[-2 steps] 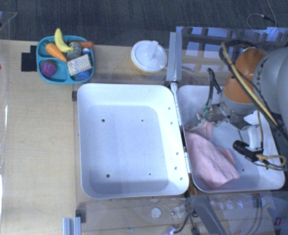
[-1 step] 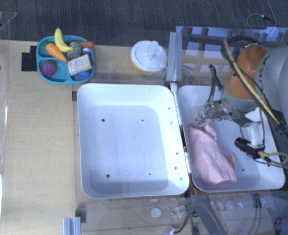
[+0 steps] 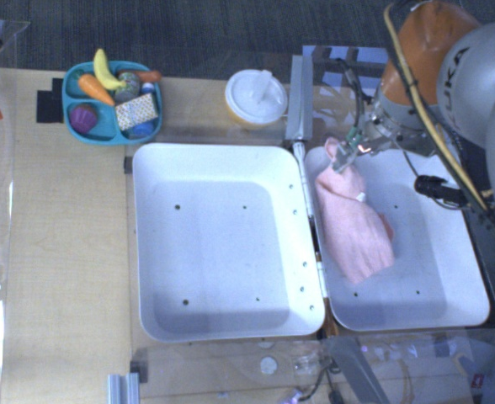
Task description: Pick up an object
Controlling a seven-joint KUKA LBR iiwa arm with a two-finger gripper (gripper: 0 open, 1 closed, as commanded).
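Pale wood surface point(image 3: 54, 225) carries two white bins side by side. In the right bin point(image 3: 449, 293) lies a pink cloth point(image 3: 355, 230), bunched toward the left wall. At its top corner, the claw point(image 3: 348, 151) is pinched on the cloth. Left bin point(image 3: 214, 242) sits alongside.

Even, fairly bright overhead light covers the bench point(image 3: 54, 251), with no single strong source visible. The 2 white bins are the brightest areas: the left bin point(image 3: 222, 242), well to the left of the jaws, shows soft grey shading along its inner walls. The pink cloth point(image 3: 354, 225) just below the gripper point(image 3: 346, 156) casts only a faint shadow. The picture is low in resolution and slightly soft. The arm point(image 3: 466, 66) looks blurred at its edges.
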